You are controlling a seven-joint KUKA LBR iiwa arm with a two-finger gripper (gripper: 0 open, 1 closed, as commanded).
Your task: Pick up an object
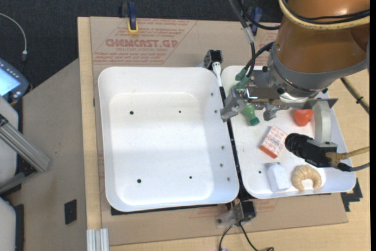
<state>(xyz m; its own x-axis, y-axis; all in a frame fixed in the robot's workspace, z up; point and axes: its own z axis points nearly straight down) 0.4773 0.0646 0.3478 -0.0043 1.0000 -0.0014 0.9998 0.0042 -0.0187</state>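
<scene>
End effector [248, 103] (open or closed: cannot tell) sits at green object [252, 117]; centre over it before closing.

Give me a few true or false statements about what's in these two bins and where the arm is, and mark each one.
1. The croissant lies in the right-hand bin of the view. True.
2. The red and white packet lies in the left-hand bin. False: it lies in the right-hand bin, between the green item and the croissant.
3. The pincer is over the right-hand bin, close to the edge it shares with the left-hand bin. True.
4. The green item rests against the croissant. False: it sits right at the pincer, well apart from the croissant.
</scene>
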